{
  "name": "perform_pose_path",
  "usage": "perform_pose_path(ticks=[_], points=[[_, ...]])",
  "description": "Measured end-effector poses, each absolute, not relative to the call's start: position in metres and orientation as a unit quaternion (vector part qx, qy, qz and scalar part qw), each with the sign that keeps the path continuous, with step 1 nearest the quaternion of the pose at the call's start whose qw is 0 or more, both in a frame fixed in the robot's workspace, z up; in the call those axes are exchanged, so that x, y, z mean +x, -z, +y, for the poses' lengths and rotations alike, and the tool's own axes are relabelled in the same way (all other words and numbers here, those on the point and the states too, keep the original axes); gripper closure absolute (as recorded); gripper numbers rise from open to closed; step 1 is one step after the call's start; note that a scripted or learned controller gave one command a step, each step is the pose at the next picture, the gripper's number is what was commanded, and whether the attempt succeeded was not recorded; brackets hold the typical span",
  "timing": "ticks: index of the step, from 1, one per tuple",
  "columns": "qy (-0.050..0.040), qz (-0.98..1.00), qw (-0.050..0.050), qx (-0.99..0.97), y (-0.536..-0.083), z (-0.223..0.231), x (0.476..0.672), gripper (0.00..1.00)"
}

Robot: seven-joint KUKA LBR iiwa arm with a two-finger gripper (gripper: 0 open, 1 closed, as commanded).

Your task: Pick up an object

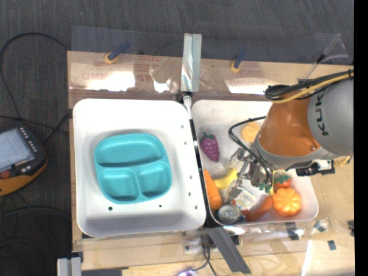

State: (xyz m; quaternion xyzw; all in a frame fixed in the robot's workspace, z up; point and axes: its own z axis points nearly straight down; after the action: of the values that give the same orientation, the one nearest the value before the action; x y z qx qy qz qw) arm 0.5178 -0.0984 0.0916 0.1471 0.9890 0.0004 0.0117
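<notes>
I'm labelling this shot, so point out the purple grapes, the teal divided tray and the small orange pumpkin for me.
purple grapes [210, 147], camera view, middle of the bunch.
teal divided tray [133, 167], camera view, ridge between its compartments.
small orange pumpkin [287, 201], camera view, centre of its ribbed body.

Looked like a robotics lab: KUKA arm [322, 119] over taped bench [132, 76], teach pendant [17, 154] on grey carpet [172, 7].
</notes>
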Motion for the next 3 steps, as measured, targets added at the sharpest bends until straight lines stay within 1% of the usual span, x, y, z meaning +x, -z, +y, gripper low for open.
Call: perform_pose_path(ticks=[1, 2, 3], points=[[-0.0011, 0.976, 0.01, 0.219, -0.091, -0.101, 0.512, 0.0], [0.0, 0.978, 0.004, 0.208, -0.09, -0.098, 0.528, 0.0], [-0.0022, 0.972, 0.018, 0.235, -0.094, -0.105, 0.505, 0.0]])
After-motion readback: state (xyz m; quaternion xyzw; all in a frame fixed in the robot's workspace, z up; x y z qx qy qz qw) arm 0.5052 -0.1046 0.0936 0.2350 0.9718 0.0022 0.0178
